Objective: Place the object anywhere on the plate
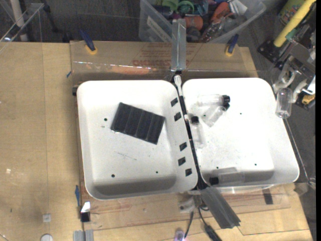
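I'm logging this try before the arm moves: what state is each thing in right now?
Black ribbed plate: lying flat and askew in the left bin, nothing on it.
Clear bottle with black cap: on its side in the right bin, near the divider, not yet on the plate.
Pincer: by the right bin's right rim, apart from the bottle.

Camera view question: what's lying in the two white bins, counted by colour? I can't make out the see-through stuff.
Black ribbed slab, in the left bin: 1
Clear bottles with black caps, in the right bin: 2, counted by caps, since the clear bodies overlap
Total: 3
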